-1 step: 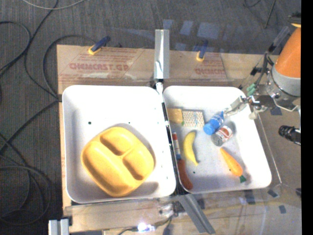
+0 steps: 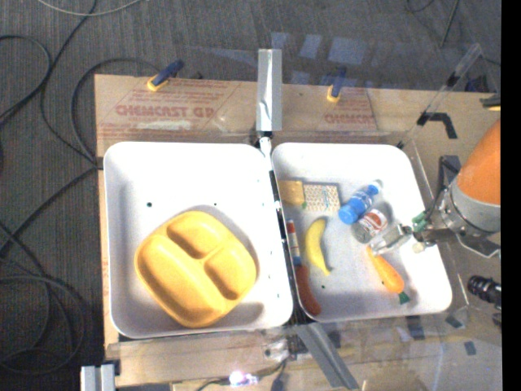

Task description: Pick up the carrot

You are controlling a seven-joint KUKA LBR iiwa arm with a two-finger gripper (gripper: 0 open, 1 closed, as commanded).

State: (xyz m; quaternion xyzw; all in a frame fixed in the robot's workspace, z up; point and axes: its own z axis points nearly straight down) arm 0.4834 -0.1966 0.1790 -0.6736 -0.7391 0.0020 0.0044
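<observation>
The orange carrot [image 2: 390, 274] lies in the right bin [image 2: 423, 300] near its front right corner, its green end pointing to the front right. My gripper [image 2: 392, 239] reaches in from the right and hovers right over the carrot's upper left end. I see nothing held in it.
Just left of the gripper lies a clear bottle with a blue cap [image 2: 363, 208]. A banana [image 2: 317, 245], a red sausage [image 2: 306, 292], a tan cracker [image 2: 292, 192] and a mesh square [image 2: 322, 195] fill the right bin's left half. A yellow divided plate [image 2: 196, 265] sits in the left bin [image 2: 122, 218].
</observation>
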